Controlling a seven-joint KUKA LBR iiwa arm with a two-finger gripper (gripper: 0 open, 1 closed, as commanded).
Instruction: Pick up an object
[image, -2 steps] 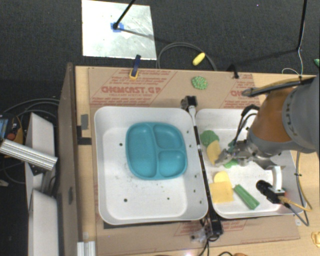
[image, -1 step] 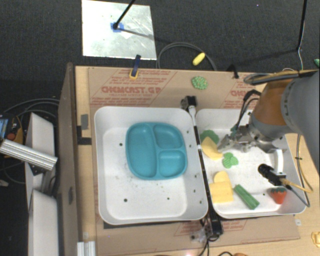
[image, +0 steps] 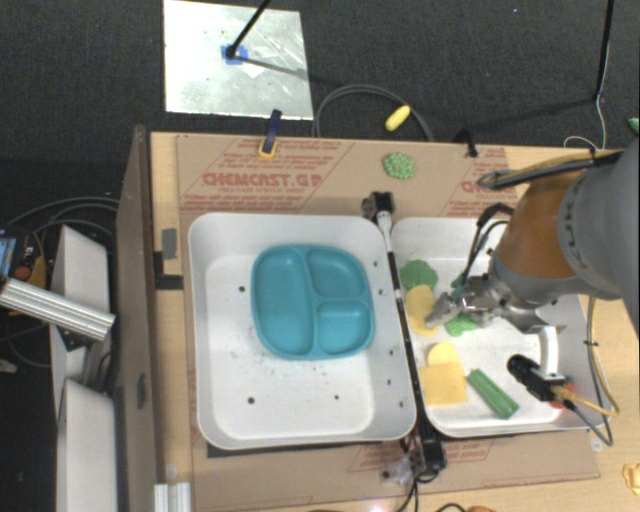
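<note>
The right bin (image: 450, 235) holds several small things. A dark green lump (image: 418, 272) lies near its left wall, with a pale yellow piece (image: 419, 301) just below it. My gripper (image: 447, 311) hangs low over the bin's middle, beside that yellow piece and directly above a bright green piece (image: 462, 325) that is partly hidden under it. I see nothing lifted off the bin floor. Nearer the front lie a yellow block (image: 445, 379) and a green stick (image: 493, 393).
The left bin (image: 215, 260) holds a blue sectioned plate (image: 312, 301). A divider ridge (image: 398, 300) separates the two bins. On the bench behind the bins lies a round green thing (image: 399, 165). The arm (image: 560, 235) covers the right bin's right side.
</note>
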